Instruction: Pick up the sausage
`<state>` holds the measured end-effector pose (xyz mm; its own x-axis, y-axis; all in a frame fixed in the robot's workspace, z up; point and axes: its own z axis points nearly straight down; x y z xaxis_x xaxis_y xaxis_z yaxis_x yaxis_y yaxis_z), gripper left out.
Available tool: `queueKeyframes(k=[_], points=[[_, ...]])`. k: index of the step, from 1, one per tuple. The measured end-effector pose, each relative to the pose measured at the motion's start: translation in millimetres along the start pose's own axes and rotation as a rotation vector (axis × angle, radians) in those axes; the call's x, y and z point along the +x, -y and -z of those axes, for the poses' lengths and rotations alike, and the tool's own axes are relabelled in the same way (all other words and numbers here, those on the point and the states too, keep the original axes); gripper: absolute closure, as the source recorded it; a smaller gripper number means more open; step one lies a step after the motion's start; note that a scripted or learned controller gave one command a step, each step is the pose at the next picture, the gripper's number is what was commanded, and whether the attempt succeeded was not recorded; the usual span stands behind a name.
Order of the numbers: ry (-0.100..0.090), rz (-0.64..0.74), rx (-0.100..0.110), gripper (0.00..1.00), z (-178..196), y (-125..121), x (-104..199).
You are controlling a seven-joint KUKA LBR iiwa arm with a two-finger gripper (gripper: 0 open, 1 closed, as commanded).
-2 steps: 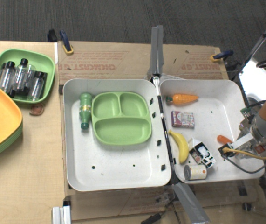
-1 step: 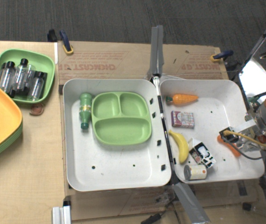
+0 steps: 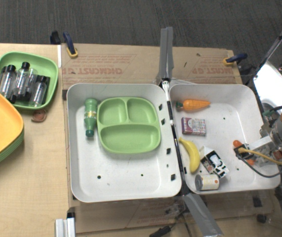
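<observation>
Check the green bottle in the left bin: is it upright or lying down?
Lying down. The green bottle lies flat on the floor of the left bin, its length running alongside the left edge of the green divided plate.

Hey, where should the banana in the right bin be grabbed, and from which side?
Grip the banana just above its middle, coming straight down and closing across its narrow width. It lies flat and curved, and the black-and-white packet crowds its lower end, so the upper part looks freest.

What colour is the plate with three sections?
Light green. The plate sits in the left bin, seen clearly in the camera view.
</observation>
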<state>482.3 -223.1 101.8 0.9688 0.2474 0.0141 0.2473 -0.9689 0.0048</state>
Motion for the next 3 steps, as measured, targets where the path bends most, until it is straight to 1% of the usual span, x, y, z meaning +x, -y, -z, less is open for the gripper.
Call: queueKeyframes(k=[1, 2, 3], points=[[0.018, -0.047, 0.007, 1.00, 21, 0, 7], [0.019, -0.047, 0.008, 1.00, 27, 60, 10], [0.009, -0.015, 0.027, 1.00, -7, 11, 3]])
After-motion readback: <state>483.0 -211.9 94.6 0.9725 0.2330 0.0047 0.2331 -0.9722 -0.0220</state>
